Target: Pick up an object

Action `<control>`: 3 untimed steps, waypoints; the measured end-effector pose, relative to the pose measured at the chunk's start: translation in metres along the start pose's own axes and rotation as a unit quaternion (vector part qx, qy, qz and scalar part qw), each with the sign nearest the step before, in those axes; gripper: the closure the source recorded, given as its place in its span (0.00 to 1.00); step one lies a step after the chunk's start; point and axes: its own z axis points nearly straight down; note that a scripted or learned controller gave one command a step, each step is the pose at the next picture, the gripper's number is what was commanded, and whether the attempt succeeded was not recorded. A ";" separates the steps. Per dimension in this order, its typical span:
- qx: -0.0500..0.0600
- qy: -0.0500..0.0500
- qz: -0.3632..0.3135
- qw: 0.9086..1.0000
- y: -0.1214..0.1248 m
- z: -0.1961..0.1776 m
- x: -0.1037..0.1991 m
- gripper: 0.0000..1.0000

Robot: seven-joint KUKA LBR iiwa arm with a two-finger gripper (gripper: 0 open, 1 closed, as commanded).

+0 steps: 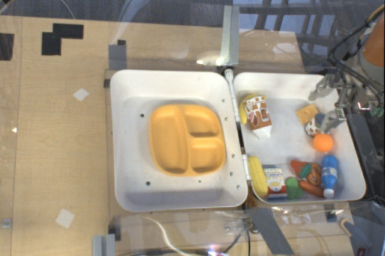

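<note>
Single arm (374, 47) entering from the right, cut off by the frame edge so that little more than its orange band and dark cables can be seen; the gripper (323, 109) hangs over the right-hand part of the right bin (283, 83), its two pale metallic fingers (319, 91) standing apart, one towards the bin's far wall and one nearer the viewer; partly hidden under the nearer finger, a small white and blue item (313, 127) whose shape is hard to make out; just beside it, between the fingers as seen from above, a flat tan wedge (306, 113), its long axis running roughly left to right; whether the fingers touch either cannot be judged; a smooth orange ball (323, 142) lies just in front; a blue bottle (329, 172) with a white cap lies with its long axis near to far, cap nearest the viewer; a brown and white carton (256, 113) and a knobbly yellow corn cob (257, 175) lie lengthwise near the bins' shared wall; the left bin (129, 146) bears a glossy yellow divided tray (186, 139) with rounded corners.
</note>
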 end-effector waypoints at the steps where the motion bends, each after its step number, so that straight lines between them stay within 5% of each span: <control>1: 0.000 -0.003 0.188 0.982 0.019 0.108 0.032 0.00; 2: 0.001 0.001 0.365 0.931 -0.002 0.113 0.068 0.00; 3: 0.000 -0.002 0.419 0.908 -0.009 0.118 0.015 0.00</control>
